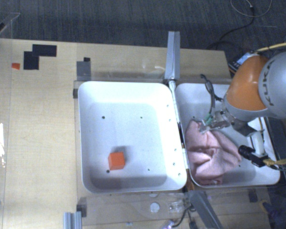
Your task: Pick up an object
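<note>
The grey arm (276, 82) comes in from the right edge, its orange band (245, 87) bulging just above the wrist. Below the band the wrist angles down and leftward, ending in the claw (210, 123), which points down and left.

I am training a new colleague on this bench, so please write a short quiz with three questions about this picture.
1. True or false: the orange block lies in the left bin.
2. What soft thing lies in the right bin?
3. The gripper is above: A) the block, B) the pink cloth, C) the bench.

Key: 1 true. 2 a pink cloth. 3 B.
</note>
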Controlling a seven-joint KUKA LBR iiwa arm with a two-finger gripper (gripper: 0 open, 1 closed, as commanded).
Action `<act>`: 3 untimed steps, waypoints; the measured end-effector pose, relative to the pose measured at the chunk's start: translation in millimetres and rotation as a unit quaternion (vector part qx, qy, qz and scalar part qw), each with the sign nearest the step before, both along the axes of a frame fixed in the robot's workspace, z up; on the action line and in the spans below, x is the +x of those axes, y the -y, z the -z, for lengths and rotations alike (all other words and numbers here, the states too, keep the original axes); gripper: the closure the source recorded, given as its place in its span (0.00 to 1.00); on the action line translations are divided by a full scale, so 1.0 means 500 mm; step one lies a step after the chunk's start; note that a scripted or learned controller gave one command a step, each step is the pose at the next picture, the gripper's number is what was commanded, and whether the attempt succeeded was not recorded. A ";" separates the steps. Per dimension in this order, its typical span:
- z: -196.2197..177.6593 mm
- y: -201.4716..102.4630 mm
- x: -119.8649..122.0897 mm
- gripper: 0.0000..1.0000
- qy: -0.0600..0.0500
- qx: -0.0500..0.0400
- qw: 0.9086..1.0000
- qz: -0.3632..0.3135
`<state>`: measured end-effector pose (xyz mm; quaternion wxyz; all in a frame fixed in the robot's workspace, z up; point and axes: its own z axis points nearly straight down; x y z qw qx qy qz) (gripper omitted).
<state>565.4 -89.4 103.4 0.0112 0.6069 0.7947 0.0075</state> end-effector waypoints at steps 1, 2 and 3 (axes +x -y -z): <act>0.025 0.038 0.107 1.00 -0.006 0.002 0.995 0.100; 0.024 0.102 0.026 1.00 -0.005 0.000 0.998 0.066; 0.027 0.101 0.025 0.00 -0.006 0.001 0.998 0.066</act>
